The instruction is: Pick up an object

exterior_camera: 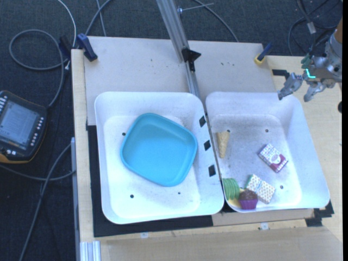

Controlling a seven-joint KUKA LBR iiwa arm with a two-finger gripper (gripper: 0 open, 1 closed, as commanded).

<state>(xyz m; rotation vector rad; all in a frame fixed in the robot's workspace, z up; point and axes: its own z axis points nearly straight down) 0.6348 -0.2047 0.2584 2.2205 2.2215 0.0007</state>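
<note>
The bench (136, 64) carries 2 shallow white bins side by side. The left bin (109, 194) holds a blue square plate (159, 149), tilted a little, by far the biggest loose thing here. The right bin (304, 145) holds the small items. A pale cone (223, 143) lies near its left wall with its point toward 6 o'clock. A red and white packet (273, 157) sits right of the bin's centre, its long axis running from 10 to 4 o'clock. Along the front edge lie a checkered packet (261, 188), a green ribbed piece (231, 187) and a purple berry-like piece (248, 199), the last 3 close together and partly touching.

The gripper (300, 88) hangs at the bin's far right corner, above the rim, with its 2 fingers spread apart and nothing between them. No object is picked yet.

From the fingers every candidate lies toward 7 or 8 o'clock. The red and white packet is nearest and stands apart from its neighbours, so it looks the easiest target; the fingers would likely do best closing across its short side
</note>
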